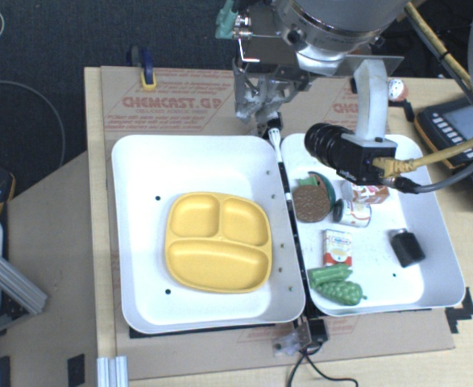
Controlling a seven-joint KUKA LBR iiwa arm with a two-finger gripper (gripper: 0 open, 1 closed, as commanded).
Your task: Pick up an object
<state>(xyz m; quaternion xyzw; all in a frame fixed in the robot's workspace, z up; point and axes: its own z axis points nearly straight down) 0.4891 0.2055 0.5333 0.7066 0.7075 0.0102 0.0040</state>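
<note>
Green pea pods (pixel 337 285) are lying at the right bin's (pixel 437 248) near edge, while the gripper (pixel 262 103) is hovering beyond the bins' far rims, its grip state unreadable.

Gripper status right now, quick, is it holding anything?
Gripper: above the back edge between the two bins, nothing seen between its fingers; open or shut cannot be told.

Bright even overhead light, mild glare on white bins (pixel 131 216), soft shadows.
</note>
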